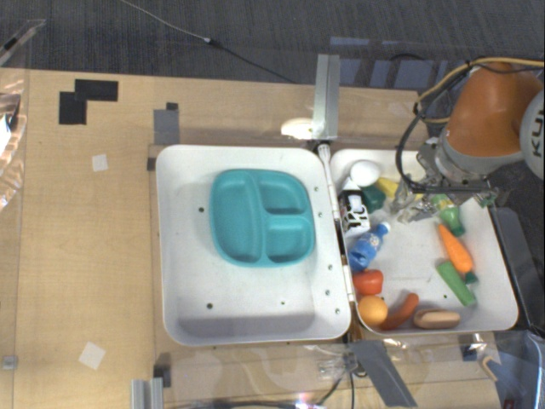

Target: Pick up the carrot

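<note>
A pale wooden desk carries two white bins. Well left of the end effector, the left bin holds a teal divided tray. In the right bin, the carrot, smooth orange and tapered, lies just below-right of the end effector, apart from it. Whether the end effector is open or closed cannot be told. No writing is legible.

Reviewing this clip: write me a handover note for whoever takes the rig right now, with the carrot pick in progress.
Hand: low in the right white bin, near its upper middle; finger state unclear.
Orange carrot with green top: lying on the bin floor towards the right side, beside a green cucumber-like vegetable, apart from the hand.
Done: arm is over the right bin.
Left: move to the carrot, grasp, lift.
</note>
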`<state>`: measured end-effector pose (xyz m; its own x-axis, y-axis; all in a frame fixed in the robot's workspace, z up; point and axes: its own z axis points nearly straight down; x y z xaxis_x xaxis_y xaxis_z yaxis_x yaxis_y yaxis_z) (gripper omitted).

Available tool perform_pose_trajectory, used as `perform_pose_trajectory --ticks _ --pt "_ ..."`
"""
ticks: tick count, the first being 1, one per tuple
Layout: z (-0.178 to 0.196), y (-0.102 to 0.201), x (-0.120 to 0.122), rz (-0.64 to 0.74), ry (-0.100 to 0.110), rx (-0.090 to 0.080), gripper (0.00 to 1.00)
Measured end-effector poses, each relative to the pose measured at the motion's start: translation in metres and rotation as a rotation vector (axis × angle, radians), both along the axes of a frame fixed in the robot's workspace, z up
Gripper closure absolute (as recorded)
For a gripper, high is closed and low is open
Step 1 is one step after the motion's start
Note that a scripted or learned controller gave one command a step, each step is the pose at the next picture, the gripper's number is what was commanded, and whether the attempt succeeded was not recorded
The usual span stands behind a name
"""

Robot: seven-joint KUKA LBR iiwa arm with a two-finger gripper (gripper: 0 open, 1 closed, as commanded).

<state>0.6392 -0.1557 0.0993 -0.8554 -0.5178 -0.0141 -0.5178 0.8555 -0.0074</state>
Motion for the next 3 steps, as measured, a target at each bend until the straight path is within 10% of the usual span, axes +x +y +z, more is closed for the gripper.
perform_pose_trajectory --ticks 1,2,3 --pt "-0.008 -0.052 -0.025 0.323 -0.001 -0.01 1.0" --pt "0.007 -0.05 -0.108 0.66 0.008 -0.009 1.0" --pt "0.01 -0.047 -0.005 0.552 0.002 -0.008 1.0"
